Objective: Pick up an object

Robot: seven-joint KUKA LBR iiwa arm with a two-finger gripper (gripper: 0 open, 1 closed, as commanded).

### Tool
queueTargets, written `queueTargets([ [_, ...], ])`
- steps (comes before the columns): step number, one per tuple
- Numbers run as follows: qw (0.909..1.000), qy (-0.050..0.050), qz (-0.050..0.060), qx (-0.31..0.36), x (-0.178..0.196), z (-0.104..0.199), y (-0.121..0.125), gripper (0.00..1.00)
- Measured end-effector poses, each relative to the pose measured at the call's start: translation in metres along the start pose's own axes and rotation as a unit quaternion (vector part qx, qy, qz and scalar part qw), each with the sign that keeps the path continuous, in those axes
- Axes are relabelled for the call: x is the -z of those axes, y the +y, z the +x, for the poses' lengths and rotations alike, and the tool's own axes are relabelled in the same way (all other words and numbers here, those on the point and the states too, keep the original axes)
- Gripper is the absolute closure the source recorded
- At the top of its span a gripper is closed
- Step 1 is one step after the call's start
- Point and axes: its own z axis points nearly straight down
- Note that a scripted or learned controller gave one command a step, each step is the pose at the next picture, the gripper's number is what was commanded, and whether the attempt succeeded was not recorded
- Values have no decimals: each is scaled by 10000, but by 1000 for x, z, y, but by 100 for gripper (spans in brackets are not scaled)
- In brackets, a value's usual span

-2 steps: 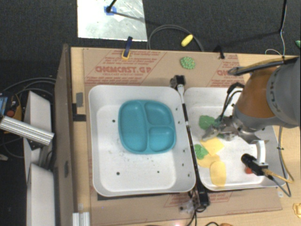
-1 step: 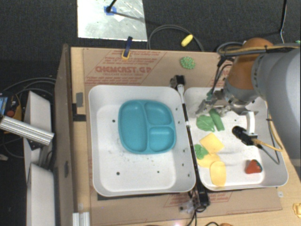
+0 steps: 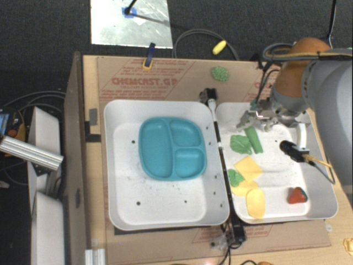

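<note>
Near the right bin's (image 3: 331,203) far edge, the fingers (image 3: 255,120) hover over a green stick (image 3: 254,139); their opening is unclear.

The big grey arm (image 3: 331,87) runs off the right edge, so its upper length is cut away. Its metal gripper (image 3: 257,118) is a blur of small parts above the long green stick-shaped piece (image 3: 253,139), and the fingers can't be told apart. The flat yellow slab (image 3: 249,168) covers part of the small green leafy lump (image 3: 235,176). At the left edge, a bundle of dark cables and a blue-and-orange item (image 3: 6,123) are cropped. The red-brown lettering (image 3: 144,81) on the cardboard sheet is too soft to read fully.
</note>
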Motion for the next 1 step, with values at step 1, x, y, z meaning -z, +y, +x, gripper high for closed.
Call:
queueTargets([
  [1,10000,-2,-9,25,11,1,0,100],
])
